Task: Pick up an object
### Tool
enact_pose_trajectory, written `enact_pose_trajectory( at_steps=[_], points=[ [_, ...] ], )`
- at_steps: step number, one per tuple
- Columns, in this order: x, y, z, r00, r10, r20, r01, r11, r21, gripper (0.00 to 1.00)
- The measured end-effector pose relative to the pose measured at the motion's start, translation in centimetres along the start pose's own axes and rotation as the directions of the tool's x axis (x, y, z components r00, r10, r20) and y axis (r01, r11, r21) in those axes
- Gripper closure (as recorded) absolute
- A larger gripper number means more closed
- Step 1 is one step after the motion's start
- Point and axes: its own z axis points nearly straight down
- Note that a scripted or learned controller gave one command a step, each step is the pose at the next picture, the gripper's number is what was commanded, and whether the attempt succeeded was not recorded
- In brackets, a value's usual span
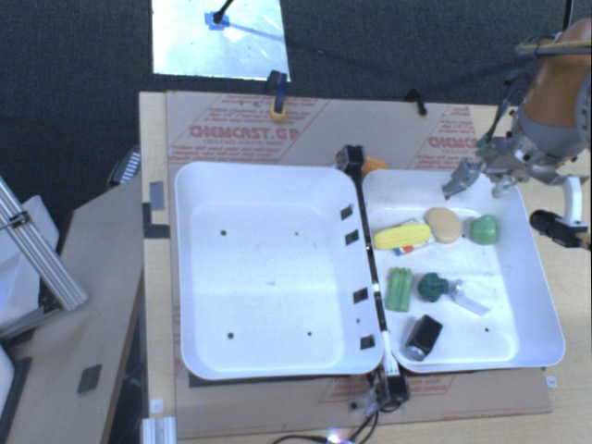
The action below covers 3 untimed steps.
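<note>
Tool (pixel 479 179) hangs over the far right corner of the right bin (pixel 536 331), and from my seat I see its two fingers spread apart with nothing between them. All the candidates lie in that bin. Nearest the tool is a tan oval piece (pixel 444 225), its long axis running near to far; a small green rounded lump (pixel 483 229) sits just right of it. Touching the oval's left side, a yellow corn-shaped toy (pixel 401 238) lies left to right, tipped slightly up at its right end. Closer to me, a green ridged block (pixel 400 289) stands lengthwise near to far, a dark green capped bottle (pixel 449 290) points right and near, and a black box (pixel 424 336) tilts diagonally. I have open white floor along the bin's right wall. The left bin (pixel 268 266) lies beside it on the surface (pixel 573 276).
</note>
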Motion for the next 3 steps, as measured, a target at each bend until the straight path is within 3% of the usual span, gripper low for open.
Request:
enact_pose_trajectory(
  at_steps=[1,2,3],
  points=[
    [4.7,-0.2,9.0,1.000,0.000,0.002,0.000,1.000,-0.011,0.00],
    [1.5,2.4,10.2,1.000,0.001,0.003,-0.001,1.000,-0.009,0.00],
    [9.1,2.2,10.4,1.000,-0.007,-0.002,0.007,1.000,-0.001,0.00]
  ],
)
